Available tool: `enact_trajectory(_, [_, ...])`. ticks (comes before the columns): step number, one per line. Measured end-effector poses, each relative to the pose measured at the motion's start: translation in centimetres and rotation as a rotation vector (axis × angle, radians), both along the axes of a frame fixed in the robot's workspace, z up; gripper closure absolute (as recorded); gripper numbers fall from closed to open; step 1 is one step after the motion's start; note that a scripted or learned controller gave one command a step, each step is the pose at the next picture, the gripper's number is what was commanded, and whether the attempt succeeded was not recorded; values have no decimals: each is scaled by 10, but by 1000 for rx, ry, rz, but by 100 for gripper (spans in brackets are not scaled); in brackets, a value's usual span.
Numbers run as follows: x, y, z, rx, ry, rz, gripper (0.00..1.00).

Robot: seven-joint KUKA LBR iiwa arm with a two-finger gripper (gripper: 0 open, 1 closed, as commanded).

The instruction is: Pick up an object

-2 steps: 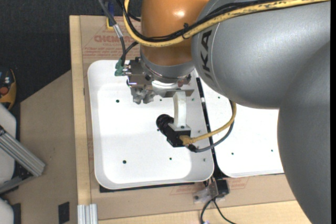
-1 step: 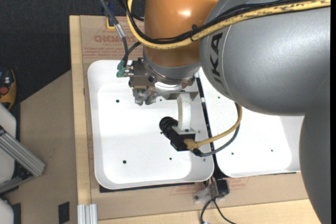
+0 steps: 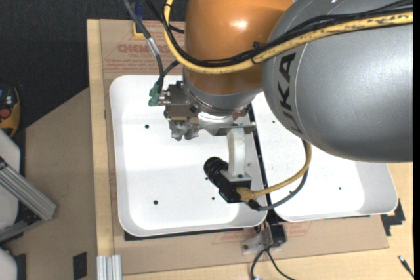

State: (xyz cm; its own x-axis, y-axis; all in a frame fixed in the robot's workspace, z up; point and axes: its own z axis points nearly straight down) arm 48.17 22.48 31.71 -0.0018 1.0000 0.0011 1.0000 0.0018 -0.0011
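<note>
While the arm (image 3: 341, 69) covers the top right of the view, two white bins sit side by side on the tabletop (image 3: 65, 141); left bin (image 3: 141, 167) shows a bare white floor with a few small dark dots, no loose object to be made out on the part in sight; right bin (image 3: 341, 197) is mostly under the arm, its visible strip also plain white; where any object to pick lies cannot be told. Orange dome (image 3: 230, 16) of the wrist hangs over the back of the left bin near the divide between bins; below it a grey metal block (image 3: 180, 111) and a white bracket (image 3: 237, 154) with a black part (image 3: 220, 177) at its lower end, over the left bin's right side; the claw's state cannot be told, hidden under the wrist. Yellow cable (image 3: 289, 181) loops from the black part toward the arm. Red print on the cardboard sheet (image 3: 131, 48) under the bins reads "CHEM", the rest hidden; large dark letters on the arm, partly cut off, seemingly "KA".
</note>
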Motion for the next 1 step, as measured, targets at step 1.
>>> enact_trajectory(1, [-3, -15, 11, 0, -2, -3, 100])
